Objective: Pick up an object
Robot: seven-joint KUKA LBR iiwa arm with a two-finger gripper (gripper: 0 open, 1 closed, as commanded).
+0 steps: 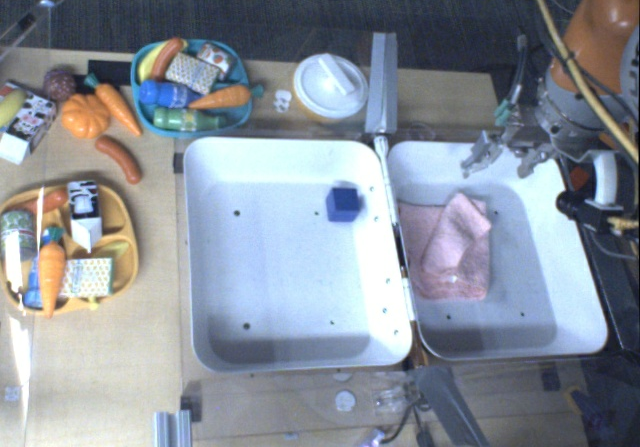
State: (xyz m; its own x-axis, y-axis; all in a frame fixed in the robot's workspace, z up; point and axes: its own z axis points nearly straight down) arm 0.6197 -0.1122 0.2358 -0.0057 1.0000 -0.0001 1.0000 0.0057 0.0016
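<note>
Pink cloth lies in your right bin, with bare floor around it. Your gripper hangs over the bin's far edge, fingers apart, holding nothing. No writing reads clearly.

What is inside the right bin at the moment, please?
A crumpled pink cloth lies on the floor of the right bin. Anything beneath the cloth is covered. The gripper hovers over the bin's far edge.

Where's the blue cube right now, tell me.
The blue cube sits in the left bin, near its upper right corner, beside the divider to the right bin holding the pink cloth.
</note>
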